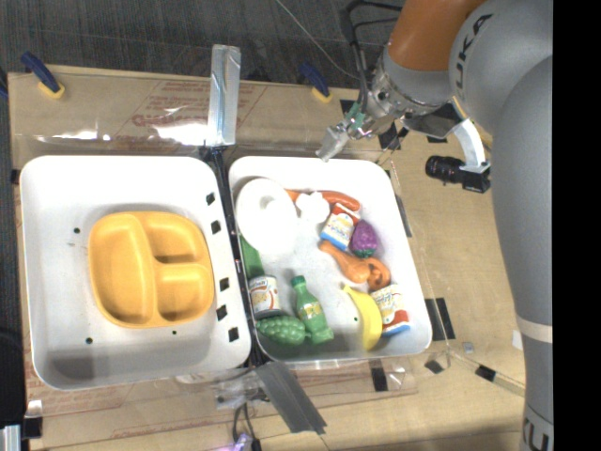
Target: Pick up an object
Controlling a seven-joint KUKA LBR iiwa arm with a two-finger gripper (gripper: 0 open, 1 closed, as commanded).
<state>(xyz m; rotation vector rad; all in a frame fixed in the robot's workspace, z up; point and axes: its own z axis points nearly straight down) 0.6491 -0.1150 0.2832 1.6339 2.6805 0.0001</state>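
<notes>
My jaws (334, 145) hang above the far rim of the right bin (410, 280), a little outside it, and from this slant I cannot tell whether they stand wide or narrow; nothing shows between them. The bin is crowded, so I would choose something with free sides. The green bottle (310, 310) looks like the best target: it lies in the near half of the bin, its long axis running from far to near with a slight lean, cap end pointing toward the far rim, base toward the near wall. To take it well I should travel inward over the white round piece (265, 216), turn my wrist so the jaws close across the bottle's narrow width rather than along its length, and come down straight. The little can (264, 296) sits just beside it on one side and the banana (366, 316) near the other, so a skewed descent could land on a neighbour. The left bin (47, 252) carries a yellow divided tray (150, 269), well apart from this.
</notes>
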